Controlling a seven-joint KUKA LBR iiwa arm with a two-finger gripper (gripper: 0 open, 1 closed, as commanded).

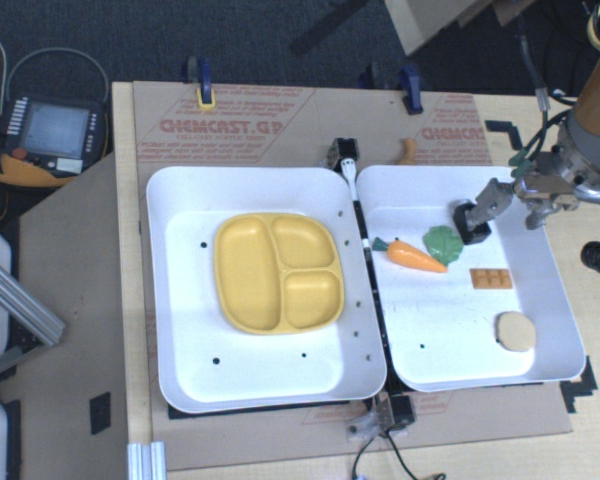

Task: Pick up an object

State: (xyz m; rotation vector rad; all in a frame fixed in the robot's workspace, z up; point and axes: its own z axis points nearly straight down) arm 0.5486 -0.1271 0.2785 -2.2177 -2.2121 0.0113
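While over bin (450,328) rim, gripper (546,190) uncrowded

Bench (310,128) bears left white bin (180,353); right white bin (450,343) alongside.

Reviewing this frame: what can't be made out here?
- Arm: cut off by the right edge of the camera view, so its upper part is out of frame.
- Green item: too small and blurred to identify.
- Right bin: its far right corner is hidden under the gripper.
- Gripper height above the bin: can't be judged from one slanted view.
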